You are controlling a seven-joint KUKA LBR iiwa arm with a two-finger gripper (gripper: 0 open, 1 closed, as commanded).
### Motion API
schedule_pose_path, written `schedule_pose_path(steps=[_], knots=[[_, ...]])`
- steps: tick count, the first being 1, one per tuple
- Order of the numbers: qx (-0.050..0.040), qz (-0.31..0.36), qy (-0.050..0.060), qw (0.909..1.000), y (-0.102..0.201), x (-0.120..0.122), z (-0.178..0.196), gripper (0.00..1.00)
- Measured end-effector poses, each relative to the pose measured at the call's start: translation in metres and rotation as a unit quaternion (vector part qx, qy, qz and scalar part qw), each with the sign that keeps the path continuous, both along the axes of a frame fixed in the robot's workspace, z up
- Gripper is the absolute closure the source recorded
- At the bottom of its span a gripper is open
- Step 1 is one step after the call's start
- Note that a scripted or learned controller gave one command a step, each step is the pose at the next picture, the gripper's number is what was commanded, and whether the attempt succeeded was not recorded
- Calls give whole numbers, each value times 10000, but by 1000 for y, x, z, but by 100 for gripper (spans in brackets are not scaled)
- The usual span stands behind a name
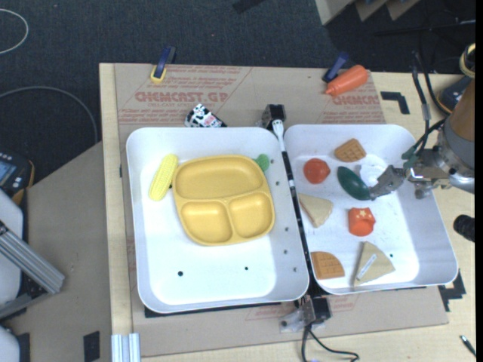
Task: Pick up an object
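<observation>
Two wedge-shaped sandwich pieces (373, 263)

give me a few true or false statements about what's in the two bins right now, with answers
1. The yellow tray lies in the left bin. True.
2. The corn cob lies in the right bin. False: it is in the left bin, beside the tray.
3. The gripper is over the right bin, next to the dark green vegetable. True.
4. The tomato sits in a tray compartment. False: it lies in the right bin.
5. The orange carrot lies outside both bins. True.
</observation>
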State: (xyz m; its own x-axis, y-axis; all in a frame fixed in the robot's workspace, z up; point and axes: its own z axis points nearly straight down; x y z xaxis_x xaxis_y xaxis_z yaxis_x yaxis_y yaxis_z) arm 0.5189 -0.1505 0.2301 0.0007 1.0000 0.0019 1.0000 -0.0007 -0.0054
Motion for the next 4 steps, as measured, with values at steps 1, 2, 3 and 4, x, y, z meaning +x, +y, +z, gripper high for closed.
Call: schedule_pose_path(steps=[1,2,3,4], knots=[[2,2,4,10000,0,0,-43,0],[2,3,3,10000,-1,6,-89,0],[5,2,10,10000,0,5,-142,0],[-11,-3,-30,10000,-1,6,-128,100]])
